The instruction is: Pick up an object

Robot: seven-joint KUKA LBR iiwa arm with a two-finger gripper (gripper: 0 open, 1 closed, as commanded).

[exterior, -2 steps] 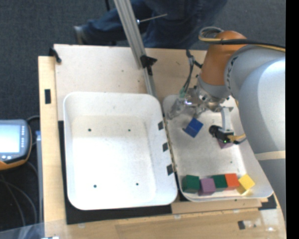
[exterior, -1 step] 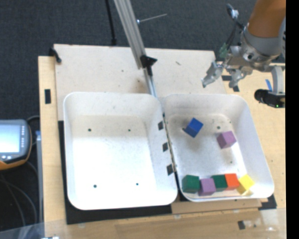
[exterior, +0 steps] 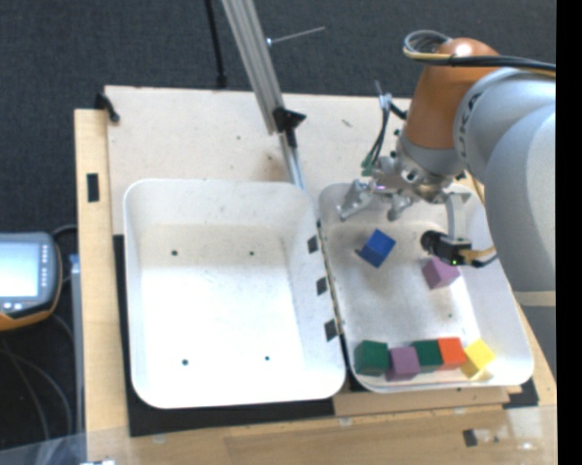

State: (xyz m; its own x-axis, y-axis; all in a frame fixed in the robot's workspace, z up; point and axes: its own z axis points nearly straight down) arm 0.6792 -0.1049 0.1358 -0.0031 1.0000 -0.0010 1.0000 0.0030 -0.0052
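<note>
Hovering released, the tool [exterior: 375,201] hangs just above a blue cube [exterior: 376,248], one corner pointing down-view.

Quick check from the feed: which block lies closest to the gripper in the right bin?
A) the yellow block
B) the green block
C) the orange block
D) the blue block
D: the blue block lies just below the gripper near the far end of the right bin, apart from the row along the near wall.
</note>
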